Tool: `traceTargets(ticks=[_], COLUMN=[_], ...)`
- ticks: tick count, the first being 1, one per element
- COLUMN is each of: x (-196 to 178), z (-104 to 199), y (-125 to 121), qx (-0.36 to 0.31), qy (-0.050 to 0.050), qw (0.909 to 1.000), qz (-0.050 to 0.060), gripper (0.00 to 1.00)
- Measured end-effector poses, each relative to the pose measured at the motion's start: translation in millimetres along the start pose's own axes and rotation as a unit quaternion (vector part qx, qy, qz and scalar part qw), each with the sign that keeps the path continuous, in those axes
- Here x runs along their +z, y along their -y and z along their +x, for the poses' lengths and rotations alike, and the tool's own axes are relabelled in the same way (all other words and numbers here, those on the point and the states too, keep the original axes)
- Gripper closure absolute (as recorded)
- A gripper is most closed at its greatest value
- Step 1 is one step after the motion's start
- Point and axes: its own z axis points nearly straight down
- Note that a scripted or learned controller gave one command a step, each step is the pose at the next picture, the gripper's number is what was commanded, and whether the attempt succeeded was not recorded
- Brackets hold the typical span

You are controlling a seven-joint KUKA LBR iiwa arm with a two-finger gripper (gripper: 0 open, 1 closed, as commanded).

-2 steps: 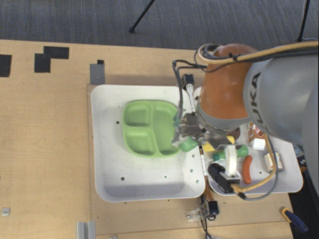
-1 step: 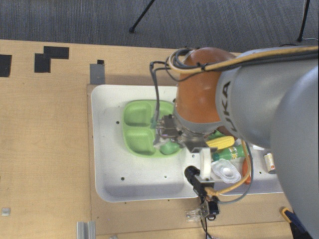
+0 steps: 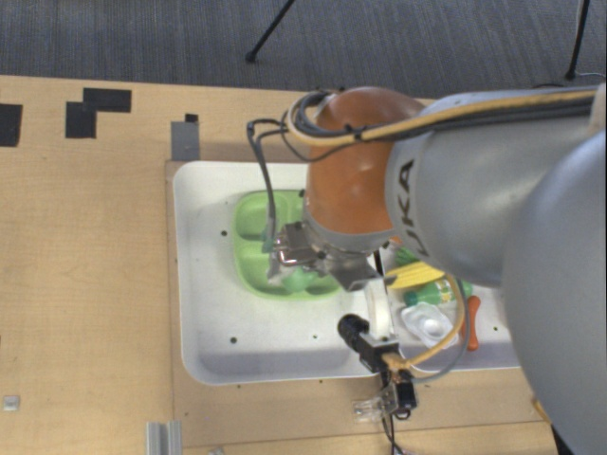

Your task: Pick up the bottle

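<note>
A small clear bottle (image 3: 429, 317) with a green label lies in the right part of the white bin (image 3: 204, 292), partly covered by the arm and its cables. My gripper (image 3: 282, 257) hangs over the green divided dish (image 3: 256, 224) in the middle of the bin, well to the left of the bottle and apart from it. The big orange-banded wrist hides most of the gripper from above.
A yellow object (image 3: 413, 275) lies just above the bottle and an orange object (image 3: 471, 327) to its right. A black cable connector (image 3: 358, 335) dangles over the bin's front rim. The wooden bench (image 3: 85, 282) spreads to the left.
</note>
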Motion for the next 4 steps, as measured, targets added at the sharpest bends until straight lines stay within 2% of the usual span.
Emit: traceTargets(ticks=[1,2,3,4], x=[-13.1,-13.7,9.7,12.2], z=[-84.9,-27.7,32.6,-18.5], y=[13.0,4.2,-34.2,2.9], qx=[-0.075,-0.082,-0.095,-0.083], qy=[0.000,0.000,0.000,0.000], qw=[0.9972,0.9966,0.9955,0.9966], qz=[0.000,0.000,0.000,0.000], gripper=[1.00,1.00,1.00,1.00])
